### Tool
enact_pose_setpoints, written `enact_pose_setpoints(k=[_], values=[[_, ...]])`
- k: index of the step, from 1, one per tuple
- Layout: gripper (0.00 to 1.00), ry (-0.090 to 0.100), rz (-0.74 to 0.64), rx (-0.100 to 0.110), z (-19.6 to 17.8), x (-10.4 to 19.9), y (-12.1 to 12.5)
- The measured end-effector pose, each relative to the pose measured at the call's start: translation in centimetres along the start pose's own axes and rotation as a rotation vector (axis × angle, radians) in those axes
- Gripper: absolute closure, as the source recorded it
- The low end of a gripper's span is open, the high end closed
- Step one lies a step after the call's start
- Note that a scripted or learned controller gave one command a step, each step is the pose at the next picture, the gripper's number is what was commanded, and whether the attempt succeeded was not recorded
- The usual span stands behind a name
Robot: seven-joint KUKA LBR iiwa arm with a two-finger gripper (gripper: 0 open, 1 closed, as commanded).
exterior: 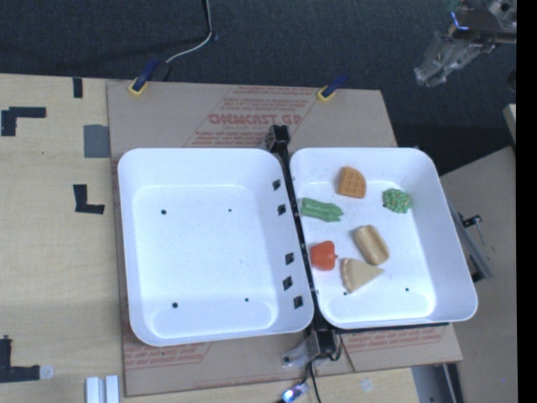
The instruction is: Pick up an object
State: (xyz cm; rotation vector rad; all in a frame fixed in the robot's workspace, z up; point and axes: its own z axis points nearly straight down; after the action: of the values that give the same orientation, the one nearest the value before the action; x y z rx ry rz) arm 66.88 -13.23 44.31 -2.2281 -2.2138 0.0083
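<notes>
A wooden desk [50, 225] carries two shallow white bins. The left bin [134, 250] sits beside the right bin [445, 250], which holds toy foods: a green pod [322, 210], bread roll [371, 244], tan wedge [359, 274], waffle [351, 182], red pepper [323, 255] and broccoli [397, 200]. They look light, stiff and slippery; grip across the narrow sides. The pincer [438, 64] hovers well above, its opening impossible to tell.

1. You've got dark blue carpet [294, 23] up top, a white cable [204, 23] trailing across it
2. Below you, a wooden bench [50, 250] with a cardboard sheet [252, 116]
</notes>
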Motion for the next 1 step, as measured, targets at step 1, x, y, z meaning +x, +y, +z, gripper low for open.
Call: enact_pose_setpoints(k=[1], values=[[1.00, 0.002, -0.001, 0.007, 4.88, -7.47, -0.03]])
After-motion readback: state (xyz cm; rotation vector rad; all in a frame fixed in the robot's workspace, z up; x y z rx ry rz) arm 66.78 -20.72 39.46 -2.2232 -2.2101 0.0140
